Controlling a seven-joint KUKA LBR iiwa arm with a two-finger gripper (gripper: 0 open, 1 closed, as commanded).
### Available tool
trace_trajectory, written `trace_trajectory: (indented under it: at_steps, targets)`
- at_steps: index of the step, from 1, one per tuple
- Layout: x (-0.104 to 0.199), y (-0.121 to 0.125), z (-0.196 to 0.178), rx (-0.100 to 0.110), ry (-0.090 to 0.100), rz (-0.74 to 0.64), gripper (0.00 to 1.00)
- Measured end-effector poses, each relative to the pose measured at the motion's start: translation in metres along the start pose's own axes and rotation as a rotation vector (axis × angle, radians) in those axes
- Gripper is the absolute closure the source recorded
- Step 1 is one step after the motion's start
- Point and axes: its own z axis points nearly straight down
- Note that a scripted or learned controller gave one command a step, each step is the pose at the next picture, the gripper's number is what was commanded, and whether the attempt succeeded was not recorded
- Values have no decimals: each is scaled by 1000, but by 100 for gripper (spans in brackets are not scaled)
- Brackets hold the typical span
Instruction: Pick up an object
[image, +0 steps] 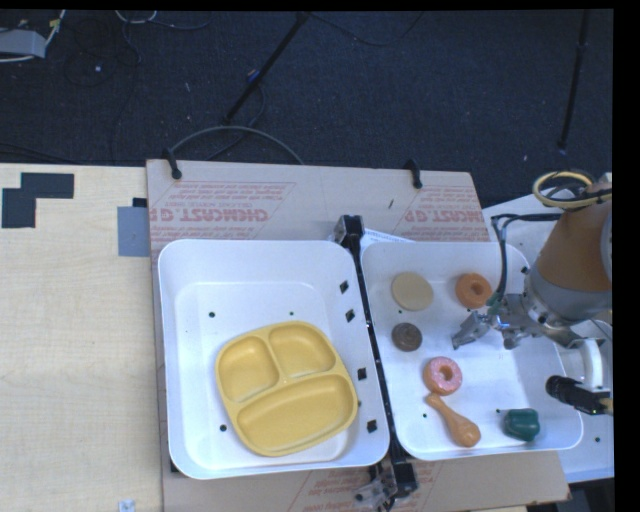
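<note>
My end effector (487, 328) hangs open and empty just right of the pink donut (442, 375), slightly above it. To grasp well, I should centre both fingers over the donut, descend straight, and avoid the brown disc (406, 337) beside it.

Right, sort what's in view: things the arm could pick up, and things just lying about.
For the job:
tool
beige disc
orange ring
brown disc
pink donut
tan club-shaped toy
green object

Lying about:
yellow divided tray
left bin
cardboard sheet
</note>
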Motion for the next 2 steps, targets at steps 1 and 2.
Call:
trace_trajectory:
  at_steps: [1,2]
  targets:
    - [1,0,24,-2,0,0,0]
    - [0,0,12,-4,-1,2,100]
